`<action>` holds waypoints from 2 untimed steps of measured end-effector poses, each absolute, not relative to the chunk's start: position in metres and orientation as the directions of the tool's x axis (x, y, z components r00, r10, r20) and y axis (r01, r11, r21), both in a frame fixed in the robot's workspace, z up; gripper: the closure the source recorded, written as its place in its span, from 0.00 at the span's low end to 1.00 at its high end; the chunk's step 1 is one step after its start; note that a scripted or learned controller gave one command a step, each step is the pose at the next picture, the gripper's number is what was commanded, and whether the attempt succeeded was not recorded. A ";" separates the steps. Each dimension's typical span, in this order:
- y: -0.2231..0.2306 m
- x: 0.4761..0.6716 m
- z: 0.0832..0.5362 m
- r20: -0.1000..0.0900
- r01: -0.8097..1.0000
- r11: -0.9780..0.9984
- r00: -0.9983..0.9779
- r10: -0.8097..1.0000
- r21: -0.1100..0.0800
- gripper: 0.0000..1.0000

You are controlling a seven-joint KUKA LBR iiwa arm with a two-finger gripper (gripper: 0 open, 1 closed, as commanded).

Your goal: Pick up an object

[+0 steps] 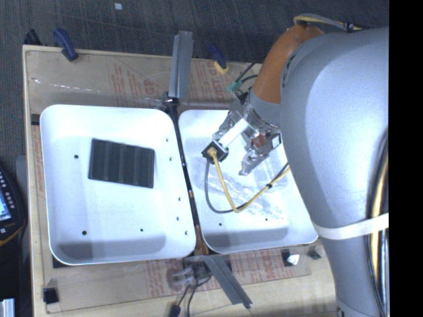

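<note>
A dark grey ribbed rectangular pad (121,163) lies flat in the left bin (66,243), toward its back left. My gripper (251,164) hangs low over the middle of the right bin (218,243), pointing down. Just below it, on the bin floor, lies something clear and crinkly (259,193), too faint to name. Whether it touches the gripper cannot be told. The gripper is far from the dark pad, a full bin width to its right.
A metal divider bar (180,65) runs between the bins at the back, and another bracket (221,282) sits at the front. Blue clamps (65,43) hold the board's far edge. The large grey arm (330,124) covers the right bin's right side.
</note>
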State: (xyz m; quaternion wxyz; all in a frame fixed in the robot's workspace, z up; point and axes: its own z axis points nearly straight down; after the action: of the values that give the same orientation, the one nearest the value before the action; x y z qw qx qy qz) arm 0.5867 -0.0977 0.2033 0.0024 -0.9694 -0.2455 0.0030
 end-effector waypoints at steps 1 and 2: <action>-0.159 0.640 0.205 -0.002 0.563 -0.827 0.827 0.563 -0.004 0.00; -0.209 0.645 0.209 0.000 0.597 -0.803 0.803 0.597 -0.002 0.00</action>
State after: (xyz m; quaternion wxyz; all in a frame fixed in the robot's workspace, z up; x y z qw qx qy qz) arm 0.6454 -0.2090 0.2092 0.0011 -0.9494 -0.3142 0.0004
